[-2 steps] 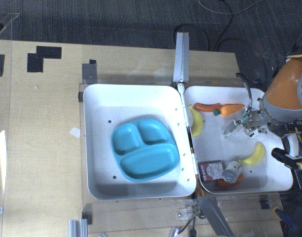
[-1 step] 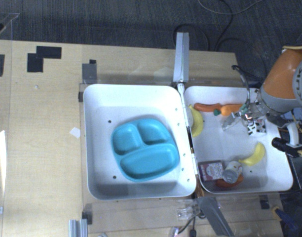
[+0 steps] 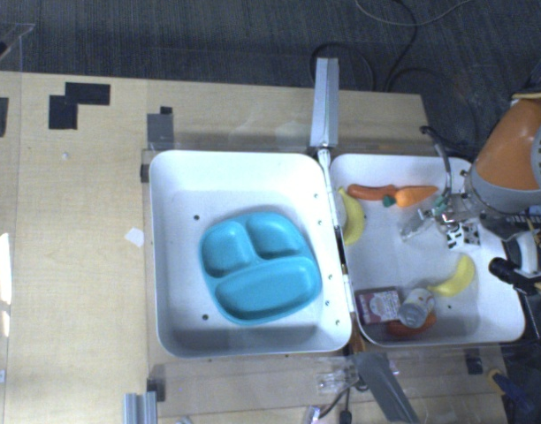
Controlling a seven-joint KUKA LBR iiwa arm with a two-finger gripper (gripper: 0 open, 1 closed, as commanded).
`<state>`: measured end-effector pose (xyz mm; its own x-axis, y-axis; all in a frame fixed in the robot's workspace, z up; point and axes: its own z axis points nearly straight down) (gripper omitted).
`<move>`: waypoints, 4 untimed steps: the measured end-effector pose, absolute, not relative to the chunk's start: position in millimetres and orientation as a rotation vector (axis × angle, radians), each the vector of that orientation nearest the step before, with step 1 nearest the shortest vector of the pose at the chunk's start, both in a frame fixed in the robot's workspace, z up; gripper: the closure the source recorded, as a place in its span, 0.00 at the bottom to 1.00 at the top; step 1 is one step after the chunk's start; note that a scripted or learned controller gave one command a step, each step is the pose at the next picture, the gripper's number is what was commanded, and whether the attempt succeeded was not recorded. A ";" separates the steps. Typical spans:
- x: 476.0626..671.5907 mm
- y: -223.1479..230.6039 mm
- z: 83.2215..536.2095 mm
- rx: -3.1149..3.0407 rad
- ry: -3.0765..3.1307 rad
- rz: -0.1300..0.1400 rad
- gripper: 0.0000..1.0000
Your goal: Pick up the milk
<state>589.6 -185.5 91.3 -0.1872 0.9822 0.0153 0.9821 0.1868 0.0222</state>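
Gripper point(image 3: 430, 222): over the right bin point(image 3: 505, 325), fingers apart, holding nothing.
Milk carton point(image 3: 378, 306): lying flat at the bin's near edge, nearer the camera than the gripper, well apart from it.
Carrot point(image 3: 394, 194): just beyond the gripper.
Banana point(image 3: 456, 278): near the gripper's near side.

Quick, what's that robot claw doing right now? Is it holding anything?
Gripper: over the right bin, below the carrot; nothing seen between its fingers, open or shut cannot be told.
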 end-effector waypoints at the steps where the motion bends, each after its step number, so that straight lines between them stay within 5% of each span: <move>1: 556.4 -186.4 90.7 1.974 2.443 0.042 0.00; 2: 565.9 -191.3 113.5 2.055 2.391 0.021 0.00; 3: 555.0 -185.9 91.1 2.002 2.420 0.042 0.00; 4: 567.9 -187.9 90.6 1.989 2.446 0.033 0.00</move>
